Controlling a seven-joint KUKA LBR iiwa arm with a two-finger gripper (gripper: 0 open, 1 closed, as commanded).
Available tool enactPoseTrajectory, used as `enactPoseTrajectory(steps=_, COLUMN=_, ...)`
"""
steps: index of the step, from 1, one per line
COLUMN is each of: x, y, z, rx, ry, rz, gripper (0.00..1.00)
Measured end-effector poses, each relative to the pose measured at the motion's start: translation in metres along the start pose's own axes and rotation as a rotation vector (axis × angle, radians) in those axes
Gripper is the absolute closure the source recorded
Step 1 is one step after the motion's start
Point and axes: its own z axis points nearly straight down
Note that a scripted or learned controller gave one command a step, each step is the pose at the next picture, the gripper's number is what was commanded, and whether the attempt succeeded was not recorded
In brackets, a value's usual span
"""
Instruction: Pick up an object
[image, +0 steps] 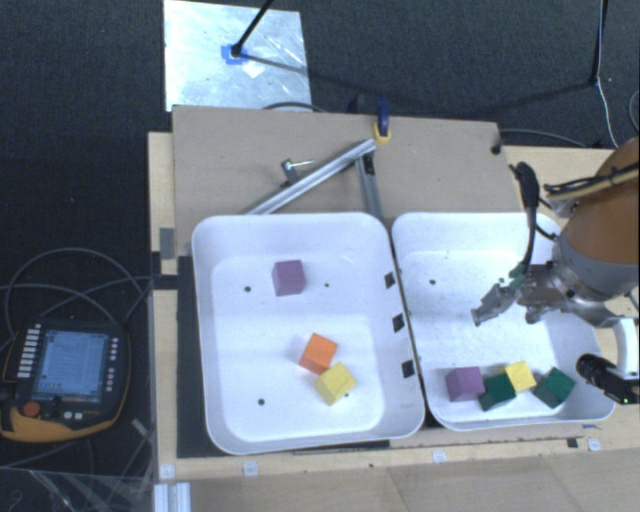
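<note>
Open floor is left across the right bin (440, 240); four blocks (508, 384) are crowded along its lower edge.

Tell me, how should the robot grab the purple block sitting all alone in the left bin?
Probably straight from above, closing on two opposite flat sides of the purple block. It's a small cube resting flat on the left bin floor, with open floor all around, so nothing blocks either side. The orange block and yellow block sit well away, nearer the front.
</note>
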Motion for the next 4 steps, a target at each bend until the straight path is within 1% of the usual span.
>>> enactPoseTrajectory(steps=1, x=-0.001, y=-0.006, z=0.044, rx=0.0, ry=0.0, rz=0.0, gripper=0.0)
enactPoseTrajectory(steps=2, x=0.003, y=-0.006, z=0.107, rx=0.001, ry=0.001, rz=0.0, gripper=0.0)
enactPoseTrajectory(steps=3, x=0.002, y=-0.005, z=0.093, rx=-0.006, ry=-0.002, rz=-0.002, gripper=1.0)
enactPoseTrajectory(steps=4, x=-0.005, y=0.002, z=0.045, rx=-0.011, ry=-0.003, rz=-0.002, gripper=1.0)
